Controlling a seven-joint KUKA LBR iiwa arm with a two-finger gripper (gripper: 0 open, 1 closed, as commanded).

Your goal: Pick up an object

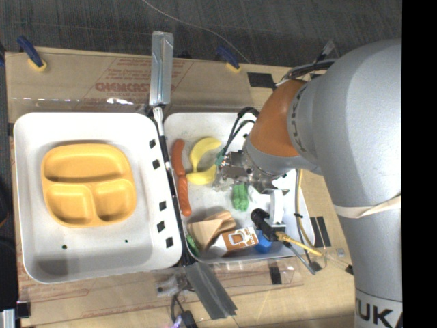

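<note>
Camera view: two bins (pixel 27 183), one yellow tray (pixel 87 183); fingers' (pixel 229 176) state unclear.

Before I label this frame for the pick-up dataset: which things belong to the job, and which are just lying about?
Belonging to the job:
- gripper, low in the right bin
- green object just below it
- yellow banana
- orange sausage
- brown wedge

Just lying about:
- yellow divided tray in the left bin
- blue clamps on the cardboard's far edge

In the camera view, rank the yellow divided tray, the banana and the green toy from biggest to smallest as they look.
1. yellow divided tray
2. banana
3. green toy, partly hidden under the arm, so its full size is unsure.
</note>
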